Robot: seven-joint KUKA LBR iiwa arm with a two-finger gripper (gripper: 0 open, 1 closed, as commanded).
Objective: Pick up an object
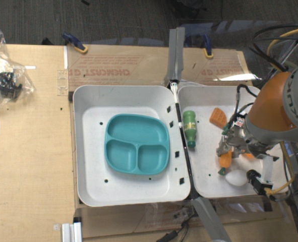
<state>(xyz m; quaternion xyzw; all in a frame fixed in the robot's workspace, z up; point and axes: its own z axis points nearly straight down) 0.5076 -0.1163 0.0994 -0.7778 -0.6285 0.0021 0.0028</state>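
Presently, two white bins sit side by side on the surface (27,150). Left bin (88,150): one teal tray (137,144) with three compartments, lying flat near the middle.

Right bin (204,180): a green bottle (189,128) lying along the left wall, cap end toward the near side; an orange wedge (218,117) further back, apart from the bottle; a carrot (224,161) with a green tip, just below the gripper; a white round item (236,178) near the front wall, just beside the carrot; a small orange item (248,156) partly hidden under the arm.

Arm (272,110): enters from the right, orange band above the wrist, reaching down into the right bin. Gripper (229,144): low over the carrot's upper end; whether it is parted, closed or gripping the carrot cannot be told from this angle.

Elsewhere: clear plastic bag (5,64) with dark parts at the far left; two clamps (74,42) on the cardboard behind the bins.
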